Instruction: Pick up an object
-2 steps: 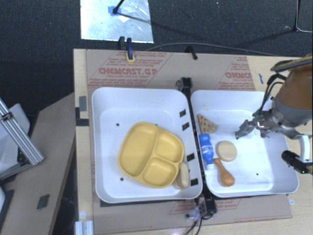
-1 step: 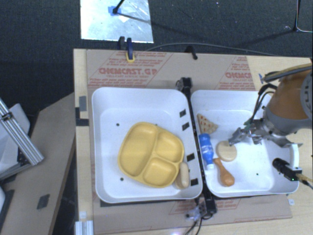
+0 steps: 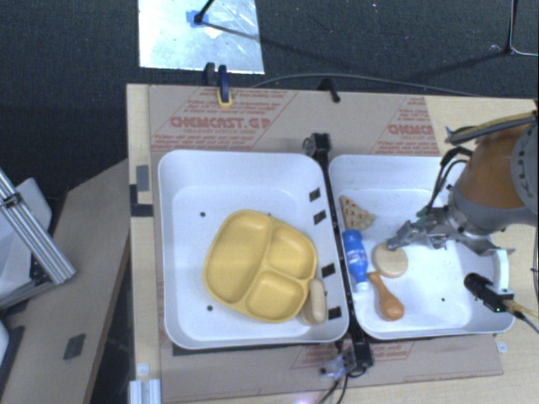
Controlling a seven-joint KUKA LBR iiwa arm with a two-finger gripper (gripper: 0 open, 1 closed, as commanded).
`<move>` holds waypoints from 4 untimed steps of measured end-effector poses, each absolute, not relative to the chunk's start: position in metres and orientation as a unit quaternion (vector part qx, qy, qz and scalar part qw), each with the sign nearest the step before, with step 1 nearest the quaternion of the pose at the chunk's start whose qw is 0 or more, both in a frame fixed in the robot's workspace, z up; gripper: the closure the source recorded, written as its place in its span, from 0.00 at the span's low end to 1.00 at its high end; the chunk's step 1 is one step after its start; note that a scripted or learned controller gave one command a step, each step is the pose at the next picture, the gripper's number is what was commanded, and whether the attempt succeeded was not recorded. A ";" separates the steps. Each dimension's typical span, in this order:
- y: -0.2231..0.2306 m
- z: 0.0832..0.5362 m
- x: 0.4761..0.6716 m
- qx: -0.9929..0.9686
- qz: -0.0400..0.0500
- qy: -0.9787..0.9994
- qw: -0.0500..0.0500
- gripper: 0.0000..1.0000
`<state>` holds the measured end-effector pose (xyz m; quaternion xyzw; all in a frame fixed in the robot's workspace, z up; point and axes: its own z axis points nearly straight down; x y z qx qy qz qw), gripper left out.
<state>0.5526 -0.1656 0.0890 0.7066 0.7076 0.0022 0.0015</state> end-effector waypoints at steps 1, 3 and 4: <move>-0.165 0.101 0.555 0.706 0.005 0.708 0.007 1.00; -0.171 0.211 0.555 0.706 0.001 0.708 0.003 1.00; -0.171 0.242 0.556 0.705 0.001 0.709 0.002 1.00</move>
